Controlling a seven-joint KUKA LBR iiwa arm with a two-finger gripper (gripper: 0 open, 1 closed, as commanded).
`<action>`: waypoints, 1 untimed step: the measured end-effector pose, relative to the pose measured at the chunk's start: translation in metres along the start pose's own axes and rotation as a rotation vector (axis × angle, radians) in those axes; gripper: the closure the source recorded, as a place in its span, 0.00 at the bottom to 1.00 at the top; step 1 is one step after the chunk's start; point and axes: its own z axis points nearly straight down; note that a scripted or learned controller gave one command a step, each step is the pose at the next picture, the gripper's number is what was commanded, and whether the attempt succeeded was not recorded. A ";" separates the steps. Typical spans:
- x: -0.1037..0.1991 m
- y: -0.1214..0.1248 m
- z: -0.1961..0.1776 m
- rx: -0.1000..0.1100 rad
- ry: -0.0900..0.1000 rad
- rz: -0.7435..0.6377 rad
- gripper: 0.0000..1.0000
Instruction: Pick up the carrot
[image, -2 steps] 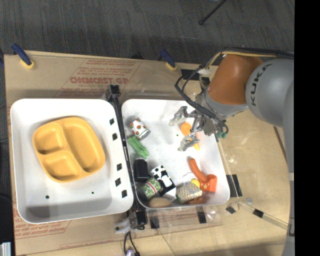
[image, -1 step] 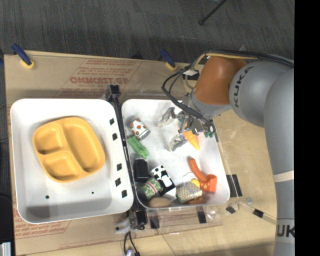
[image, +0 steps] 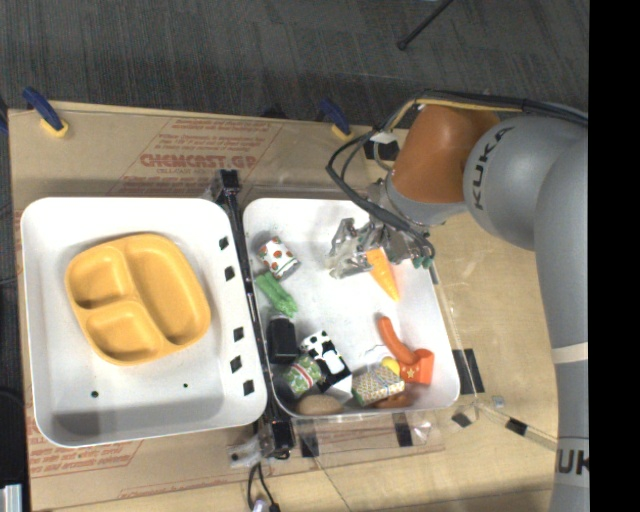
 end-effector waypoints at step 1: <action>0.103 -0.010 0.012 -0.007 0.019 0.027 1.00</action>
